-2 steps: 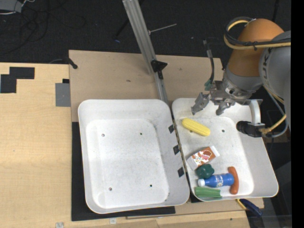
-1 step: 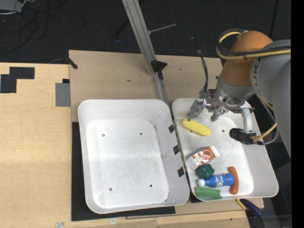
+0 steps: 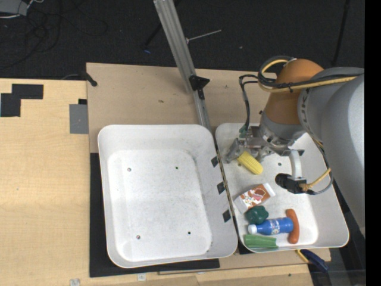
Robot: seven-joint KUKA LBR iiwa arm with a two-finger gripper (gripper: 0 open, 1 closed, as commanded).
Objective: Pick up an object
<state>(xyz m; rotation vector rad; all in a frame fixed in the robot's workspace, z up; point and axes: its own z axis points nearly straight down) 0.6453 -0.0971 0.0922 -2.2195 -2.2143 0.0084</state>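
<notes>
Claw (image 3: 245, 150) sits low in the right bin (image 3: 321, 234), right over the yellow corn-like object (image 3: 250, 162) (finger state: cannot tell). Grasp unconfirmed, nothing lifted. Packet (image 3: 256, 195), blue bottle (image 3: 272, 226) and green pieces lie nearer the front. Left bin (image 3: 110, 139) untouched.

Pale wood bench (image 3: 41, 159), black floor (image 3: 89, 22) behind with cables (image 3: 24, 2), slanted aluminium rail (image 3: 178, 52) rising from bench
</notes>
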